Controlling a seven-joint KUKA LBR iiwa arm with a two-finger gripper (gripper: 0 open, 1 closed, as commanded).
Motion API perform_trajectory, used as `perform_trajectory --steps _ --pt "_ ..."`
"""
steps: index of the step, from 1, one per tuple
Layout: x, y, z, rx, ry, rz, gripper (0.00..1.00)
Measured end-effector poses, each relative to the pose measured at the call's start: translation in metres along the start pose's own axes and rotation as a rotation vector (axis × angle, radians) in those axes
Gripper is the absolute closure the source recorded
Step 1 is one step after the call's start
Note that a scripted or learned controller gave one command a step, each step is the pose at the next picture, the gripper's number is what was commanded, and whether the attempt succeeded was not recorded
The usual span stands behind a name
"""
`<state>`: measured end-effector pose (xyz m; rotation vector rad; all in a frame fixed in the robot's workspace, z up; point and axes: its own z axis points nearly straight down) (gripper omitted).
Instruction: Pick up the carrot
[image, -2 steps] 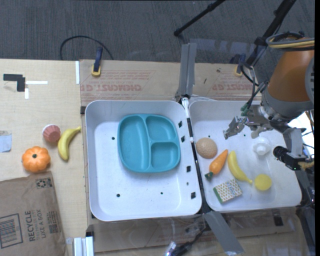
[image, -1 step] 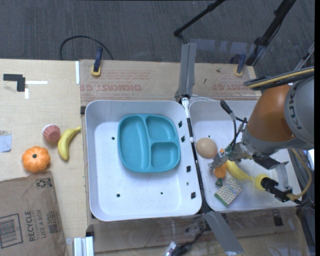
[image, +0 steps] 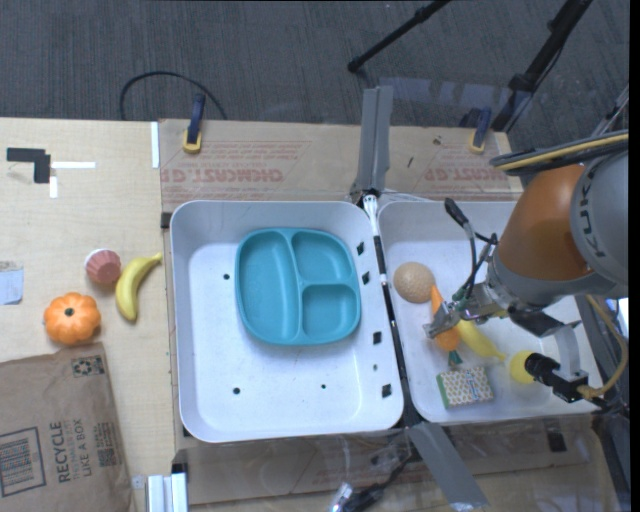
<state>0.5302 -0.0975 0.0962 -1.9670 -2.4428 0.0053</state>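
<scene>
Carrot (image: 438, 306) sits in the right bin (image: 420, 405), wedged between the tan ball (image: 413, 281) and a yellow banana (image: 478, 341). Gripper (image: 447, 322) is right on it; can't tell its opening or whether it has a hold. Risk: it catches the banana or shoves the carrot into the ball.

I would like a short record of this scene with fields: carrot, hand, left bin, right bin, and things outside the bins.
carrot: in right bin, beside the beige ball
hand: low over the carrot; grip not clear
left bin: teal divided plate
right bin: carrot, ball, yellow banana, patterned sponge
outside bins: pumpkin, banana, pink cupcake
</scene>
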Motion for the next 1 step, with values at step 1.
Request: perform_trajectory --steps 1 --pt "0.0681 0.0042 -0.0927 -0.002 -0.002 0.299 1.00"
